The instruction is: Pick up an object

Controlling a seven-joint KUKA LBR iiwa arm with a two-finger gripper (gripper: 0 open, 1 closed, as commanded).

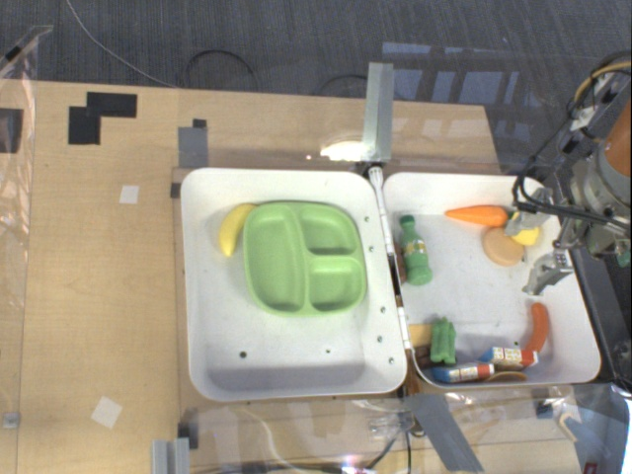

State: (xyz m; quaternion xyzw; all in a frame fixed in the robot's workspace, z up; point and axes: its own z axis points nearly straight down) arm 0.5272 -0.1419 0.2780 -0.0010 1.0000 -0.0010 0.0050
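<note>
Wooden bench (pixel 99 265) beneath a slanted overhead camera, bearing two shallow white bins side by side. Left bin (pixel 207 363): a green divided tray (pixel 301 257) with a banana (pixel 232 228) touching its left edge. Right bin (pixel 578 363): a green bottle (pixel 414 250) near the dividing wall, a carrot (pixel 478 215) along the far side, a tan disc (pixel 504 249) just beside a small yellow piece (pixel 526 234), a red sausage (pixel 536 332) by the right wall, and a near-corner cluster of a green block (pixel 441 342) and a red-and-blue marker (pixel 472 371).

Arm entering from the right, its gripper (pixel 549 273) low over the right side of the right bin, between the tan disc and the red sausage. Nothing is seen between its fingers; how far they stand apart cannot be told at this size.

Step in hand, as judged: selecting and approaching a target. The red sausage and the tan disc lie nearest. The sausage looks the better choice: it is narrow, so fingers closing across its short axis should seat well, whereas the flat disc offers little to grip. Descending centred on its middle, clear of the bin wall beside it, would reduce the risk of a glancing miss.
</note>
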